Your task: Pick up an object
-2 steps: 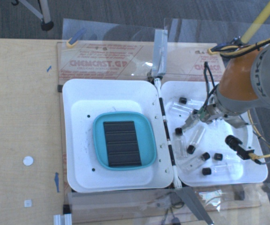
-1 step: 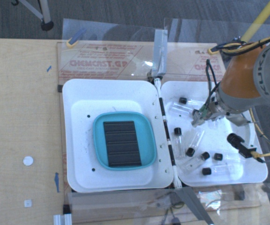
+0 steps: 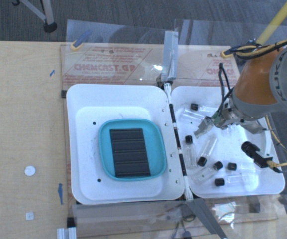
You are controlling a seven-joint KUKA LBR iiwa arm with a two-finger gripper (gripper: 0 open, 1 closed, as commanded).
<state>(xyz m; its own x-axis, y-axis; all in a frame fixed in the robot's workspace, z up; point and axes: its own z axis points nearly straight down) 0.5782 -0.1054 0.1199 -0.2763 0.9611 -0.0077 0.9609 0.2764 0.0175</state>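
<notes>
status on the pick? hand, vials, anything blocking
Hand low over the right bin, among the clear vials; grip state unreadable. No vial seen held. Vials lie scattered close together. Left bin holds a teal tray.

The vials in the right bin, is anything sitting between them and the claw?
Nothing visible blocks them. The claw hangs over the right bin, and the clear black-capped vials lie loose and uncovered just below and around it.

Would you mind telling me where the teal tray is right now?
The teal tray lies in the left bin, holding a dark ribbed block, left of the bin with the clear vials.
</notes>
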